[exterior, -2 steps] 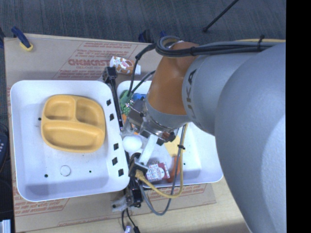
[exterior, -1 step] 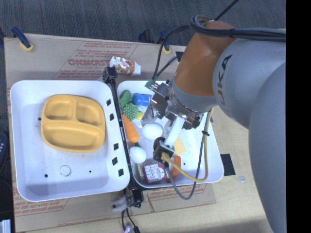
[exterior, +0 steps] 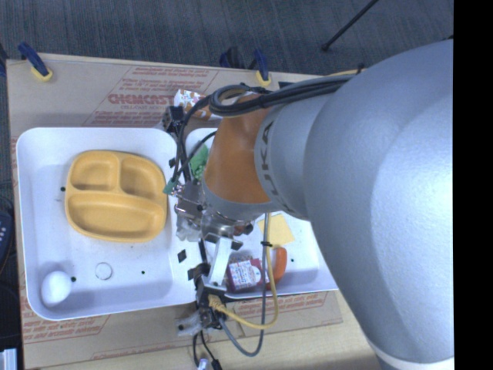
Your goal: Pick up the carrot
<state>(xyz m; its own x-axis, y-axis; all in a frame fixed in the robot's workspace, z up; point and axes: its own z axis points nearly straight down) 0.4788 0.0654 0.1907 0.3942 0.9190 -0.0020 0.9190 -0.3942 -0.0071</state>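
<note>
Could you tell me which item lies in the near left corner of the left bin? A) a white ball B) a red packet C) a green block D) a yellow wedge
A: a white ball sits in that corner of the left bin, nearer the camera than the yellow divided plate.

Two shallow white plastic bins [exterior: 31,206] sit side by side on one sheet of printed brown cardboard [exterior: 115,91]. The left bin carries one yellow three-compartment plastic tray [exterior: 115,195] and one small white ball [exterior: 56,286]. Around the single grey arm with its orange band [exterior: 239,168], the right bin shows one pale yellow flat slice [exterior: 280,228], one orange rounded piece [exterior: 279,262], one red-labelled packet [exterior: 245,273] and one green item [exterior: 200,160]. Three blue clamps [exterior: 35,62] grip the cardboard's far edge.
</note>
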